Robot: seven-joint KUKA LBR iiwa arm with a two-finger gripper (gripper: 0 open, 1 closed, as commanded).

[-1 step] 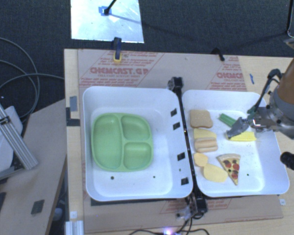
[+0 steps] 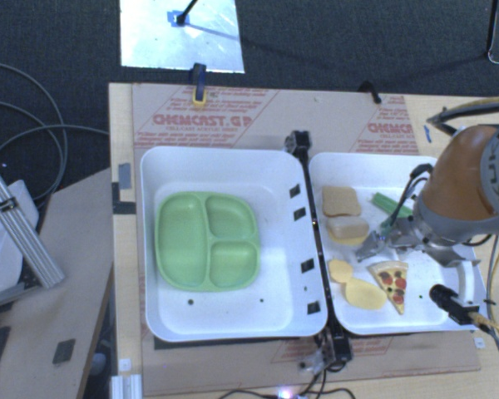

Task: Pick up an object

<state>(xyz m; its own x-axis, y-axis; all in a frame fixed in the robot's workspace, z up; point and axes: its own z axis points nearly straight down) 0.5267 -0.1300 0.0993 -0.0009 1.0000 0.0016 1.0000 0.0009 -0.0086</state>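
Camera view: one green three-compartment plastic tray (image 2: 206,240) in the left white bin (image 2: 175,166); right white bin (image 2: 349,322) holds two tan bread slices (image 2: 341,199), two yellow rounds (image 2: 364,293), one pizza wedge (image 2: 392,282) at five o'clock, one green stick (image 2: 390,203); gripper (image 2: 376,246) fingers' state untellable

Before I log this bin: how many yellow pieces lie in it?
2: a small yellow round piece near the divider, a larger yellow oval piece beside the pizza slice. The arm may hide others.

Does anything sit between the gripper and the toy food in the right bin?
Nothing visible does. The gripper hangs low in the right bin, beside the tan slice and just above the pizza slice.
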